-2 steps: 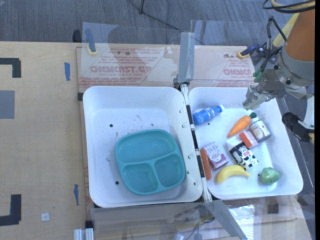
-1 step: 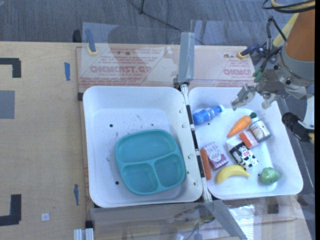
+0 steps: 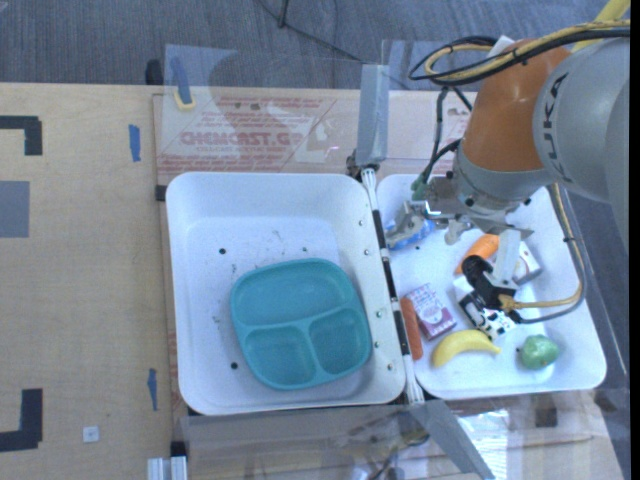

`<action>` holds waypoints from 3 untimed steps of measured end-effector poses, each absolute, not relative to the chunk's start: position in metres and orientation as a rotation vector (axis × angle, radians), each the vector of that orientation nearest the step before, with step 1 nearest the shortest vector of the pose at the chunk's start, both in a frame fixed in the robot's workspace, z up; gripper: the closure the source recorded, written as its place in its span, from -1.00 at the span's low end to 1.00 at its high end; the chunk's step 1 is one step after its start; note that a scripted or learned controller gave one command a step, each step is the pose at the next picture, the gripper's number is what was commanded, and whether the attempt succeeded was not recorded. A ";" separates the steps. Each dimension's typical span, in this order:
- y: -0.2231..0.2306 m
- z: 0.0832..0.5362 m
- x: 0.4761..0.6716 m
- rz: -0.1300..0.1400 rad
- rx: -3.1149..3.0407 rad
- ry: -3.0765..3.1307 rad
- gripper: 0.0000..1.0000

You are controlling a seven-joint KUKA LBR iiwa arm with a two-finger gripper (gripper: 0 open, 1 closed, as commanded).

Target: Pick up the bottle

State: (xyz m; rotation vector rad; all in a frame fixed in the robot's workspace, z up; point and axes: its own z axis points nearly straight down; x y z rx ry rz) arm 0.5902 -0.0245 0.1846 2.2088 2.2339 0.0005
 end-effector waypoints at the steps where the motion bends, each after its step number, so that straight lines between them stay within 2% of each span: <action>1: -0.060 0.185 0.580 0.000 2.208 2.236 -1.00; 2: -0.096 0.094 0.599 0.003 2.019 2.404 -1.00; 3: -0.104 0.088 0.658 -0.007 1.973 2.447 -1.00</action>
